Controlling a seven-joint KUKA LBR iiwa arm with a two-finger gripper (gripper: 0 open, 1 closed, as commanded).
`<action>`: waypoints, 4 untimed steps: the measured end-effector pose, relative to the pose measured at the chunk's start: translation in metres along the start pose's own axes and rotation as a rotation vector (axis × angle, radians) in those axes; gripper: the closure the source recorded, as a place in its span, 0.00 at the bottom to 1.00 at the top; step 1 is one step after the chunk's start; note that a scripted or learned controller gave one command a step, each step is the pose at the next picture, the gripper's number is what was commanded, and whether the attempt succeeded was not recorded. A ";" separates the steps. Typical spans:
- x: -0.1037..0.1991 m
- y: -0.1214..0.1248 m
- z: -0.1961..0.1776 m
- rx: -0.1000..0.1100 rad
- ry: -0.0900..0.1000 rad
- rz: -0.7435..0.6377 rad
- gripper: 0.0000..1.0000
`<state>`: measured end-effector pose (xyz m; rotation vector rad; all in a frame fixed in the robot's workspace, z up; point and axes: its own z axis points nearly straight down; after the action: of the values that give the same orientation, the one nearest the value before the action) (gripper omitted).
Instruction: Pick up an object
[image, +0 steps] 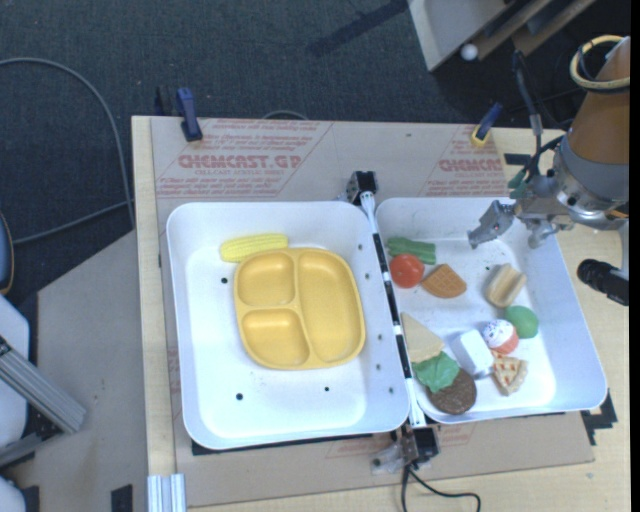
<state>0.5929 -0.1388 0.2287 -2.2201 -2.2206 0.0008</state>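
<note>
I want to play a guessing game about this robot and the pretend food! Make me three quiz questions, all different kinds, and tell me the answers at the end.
1. True or false: the yellow corn cob lies inside the yellow divided plate.
2. Which bin holds the red tomato? A) the left bin B) the right bin
3. Fill in the word: the gripper hangs over the ____ bin, near its far edge.

Key:
1. False. The corn cob lies on the bin floor just beyond the plate's far rim.
2. B. It sits near the wall between the bins, beside a green piece.
3. Right.
</note>
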 end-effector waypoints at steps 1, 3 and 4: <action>0.015 0.001 0.115 0.001 0.000 0.000 0.00; 0.023 0.040 0.144 0.000 -0.002 0.000 0.00; 0.040 0.007 0.144 0.001 0.000 0.001 0.00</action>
<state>0.5997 -0.0987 0.0845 -2.2199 -2.2192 0.0016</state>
